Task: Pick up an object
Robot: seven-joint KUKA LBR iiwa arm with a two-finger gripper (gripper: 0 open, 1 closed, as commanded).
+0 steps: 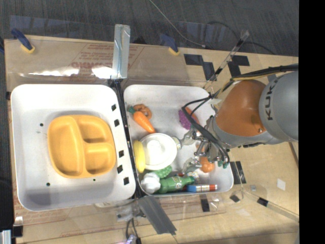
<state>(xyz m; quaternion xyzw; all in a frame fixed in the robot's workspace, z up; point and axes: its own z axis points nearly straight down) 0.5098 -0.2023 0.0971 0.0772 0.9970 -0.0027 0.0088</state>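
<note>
Orange ball [206, 164], small and smooth, sits in the right bin [167, 93] near its right wall, pinched between my metal fingers [195, 162]. Beside it lie a glossy green bottle [175, 183], a white cup [157, 150], a plastic carrot [142, 120] and a purple piece [184, 118]. A yellow divided tray [81, 145] fills the left bin [25, 136].

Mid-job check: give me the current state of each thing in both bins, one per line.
Yellow divided tray: flat in the left bin, right way up.
Carrot: lying loose in the right bin.
White cup: mid-bin, against a yellow piece.
Green bottle: on its side at the near wall.
Gripper: low over a small orange thing.
</note>
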